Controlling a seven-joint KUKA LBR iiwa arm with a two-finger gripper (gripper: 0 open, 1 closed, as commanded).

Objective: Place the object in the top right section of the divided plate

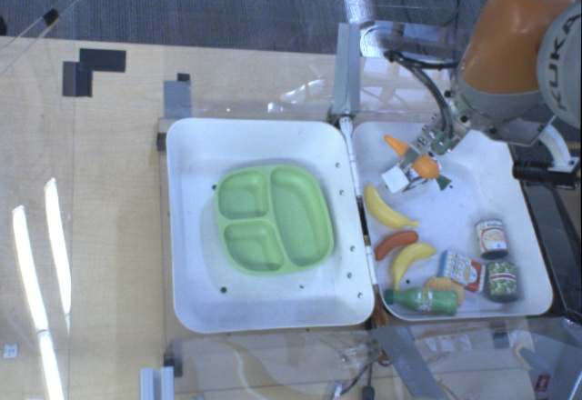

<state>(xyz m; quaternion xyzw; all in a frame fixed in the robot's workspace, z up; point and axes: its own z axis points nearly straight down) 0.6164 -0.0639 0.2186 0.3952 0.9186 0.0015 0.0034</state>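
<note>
1. We see two shallow white bins side by side on the desk [91, 235]: the left bin [191, 207] holds a green divided plate [273, 218], and the right bin [509, 198] holds a scatter of small items.
2. The divided plate sits flat near the middle of the left bin, with two smaller sections on its left half and one long section on its right half. We see nothing lying in any section.
3. The arm [518, 35], grey with an orange band, reaches in from the right, and its gripper [423, 157] hangs over the upper left part of the right bin.
4. An orange carrot-like object [397, 145] lies in the upper left of the right bin, just beside the gripper; a second orange piece [426, 168] sits right at the gripper's tip.
5. We cannot tell how far the jaws are parted, nor whether the orange piece at the tip is between them; that area is too small and cluttered to read.
6. Lower in the right bin we see a yellow banana [389, 210], a red sausage-shaped item [396, 245], and a second yellow banana [411, 260], close together near the bin's left wall.
7. Along the bin's lower edge lies a green bottle [423, 301] on its side, with a colourful packet [460, 269] just above it.
8. Two small cans [492, 237] [502, 280] stand near the right bin's lower right corner.
</note>
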